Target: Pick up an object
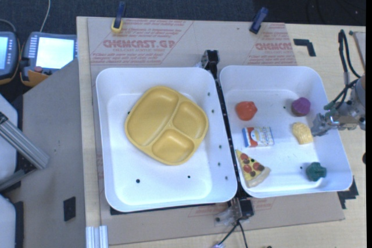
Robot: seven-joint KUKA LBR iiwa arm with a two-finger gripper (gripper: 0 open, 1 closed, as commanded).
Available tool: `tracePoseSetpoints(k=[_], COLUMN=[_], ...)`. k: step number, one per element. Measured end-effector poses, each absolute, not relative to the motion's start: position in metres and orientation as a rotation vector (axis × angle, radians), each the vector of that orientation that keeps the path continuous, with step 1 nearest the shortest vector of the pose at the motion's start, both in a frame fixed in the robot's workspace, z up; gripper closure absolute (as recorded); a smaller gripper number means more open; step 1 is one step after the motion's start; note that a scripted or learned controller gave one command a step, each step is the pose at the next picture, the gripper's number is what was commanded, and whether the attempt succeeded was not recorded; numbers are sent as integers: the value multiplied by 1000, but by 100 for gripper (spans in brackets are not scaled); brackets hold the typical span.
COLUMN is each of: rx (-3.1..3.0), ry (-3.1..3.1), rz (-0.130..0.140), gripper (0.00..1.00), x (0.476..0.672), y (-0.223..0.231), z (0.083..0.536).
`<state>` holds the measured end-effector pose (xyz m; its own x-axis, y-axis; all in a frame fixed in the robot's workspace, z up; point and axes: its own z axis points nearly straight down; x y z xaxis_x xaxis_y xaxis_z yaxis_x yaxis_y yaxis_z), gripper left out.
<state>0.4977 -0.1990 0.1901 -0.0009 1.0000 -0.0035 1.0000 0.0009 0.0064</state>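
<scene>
From my station nothing has been lifted yet, so the whole pick remains to be done. The gripper sits at the right edge of the right bin, and I cannot tell how it is set, since it is small and blurred. Nothing shows in its grasp.

The nearest candidate, I judge, is the pale yellow lumpy toy, just beside the gripper near the bin's right wall. It looks rounded and bumpy, perhaps a corn or bread piece. Around it lie a purple round piece toward the far right corner, a dark green piece near the near right corner, a red tomato-like toy, a small red and white carton and a pizza slice by the left wall. The left bin holds a yellow divided plate.
</scene>
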Motion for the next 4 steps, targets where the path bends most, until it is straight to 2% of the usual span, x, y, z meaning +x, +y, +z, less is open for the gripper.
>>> tracePoseSetpoints(k=[1,2,3,4], rx=[2214,2216,2218,2215], ry=[2218,2229,2231,2230], rz=[4,4,1,2], gripper=[100,100,100,100], x=[491,503,501,511], y=[-195,-141,-93,-41], z=[240,237,227,224])
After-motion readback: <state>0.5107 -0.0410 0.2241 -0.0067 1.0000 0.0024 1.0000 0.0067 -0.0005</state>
